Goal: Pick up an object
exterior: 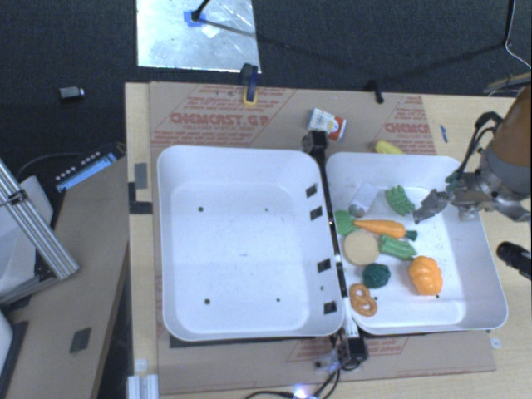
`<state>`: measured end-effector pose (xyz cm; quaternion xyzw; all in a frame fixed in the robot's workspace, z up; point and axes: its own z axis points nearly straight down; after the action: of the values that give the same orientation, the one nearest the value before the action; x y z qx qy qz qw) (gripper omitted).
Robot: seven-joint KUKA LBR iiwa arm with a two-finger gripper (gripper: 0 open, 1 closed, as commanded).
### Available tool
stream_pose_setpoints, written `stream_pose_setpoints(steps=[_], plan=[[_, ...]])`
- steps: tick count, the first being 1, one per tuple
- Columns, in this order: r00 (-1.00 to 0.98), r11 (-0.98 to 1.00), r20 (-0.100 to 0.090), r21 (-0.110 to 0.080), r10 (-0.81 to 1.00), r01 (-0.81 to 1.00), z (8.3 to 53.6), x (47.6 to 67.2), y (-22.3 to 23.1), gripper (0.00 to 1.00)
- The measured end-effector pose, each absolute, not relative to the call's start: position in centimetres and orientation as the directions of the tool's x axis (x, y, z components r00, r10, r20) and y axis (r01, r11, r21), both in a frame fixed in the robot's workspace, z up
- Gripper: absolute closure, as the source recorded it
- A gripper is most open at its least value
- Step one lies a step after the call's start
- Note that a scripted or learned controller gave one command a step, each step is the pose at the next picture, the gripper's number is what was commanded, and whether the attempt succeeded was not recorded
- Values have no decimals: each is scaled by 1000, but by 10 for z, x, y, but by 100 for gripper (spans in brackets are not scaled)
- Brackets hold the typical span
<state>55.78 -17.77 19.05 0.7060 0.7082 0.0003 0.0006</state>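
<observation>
The right bin (474,264) holds several toy foods. There is a carrot (384,227), a green leafy piece (400,199), a green pickle (397,247) and a beige disc (361,248). With them lie a dark green broccoli (376,275), an orange pepper (425,275), a pretzel (363,299) and a pale cup (362,196). My gripper (426,207) hangs over the bin's upper right part, just right of the leafy piece and above the carrot's tip. The grey arm (507,173) reaches in from the right. Nothing can be seen in the gripper.
The left bin (241,248) lies beside the right one, parted by a black hinge strip (328,239). A yellow banana (387,148) and a small white-and-orange pack (327,123) rest on the cardboard behind the bins. A yellow clamp (249,86) stands at the bench's far edge.
</observation>
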Motion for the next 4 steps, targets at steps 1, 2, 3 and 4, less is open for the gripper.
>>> stream_pose_setpoints(steps=[1,2,3,4], plan=[[-7,7,2,-3,1000,1000,79,618,-151,0],[-6,6,-1,6,1000,1000,96,620,-154,100],[-8,8,-3,20,1000,1000,265,608,-121,100],[-9,9,-2,21,1000,1000,458,629,-77,100]])
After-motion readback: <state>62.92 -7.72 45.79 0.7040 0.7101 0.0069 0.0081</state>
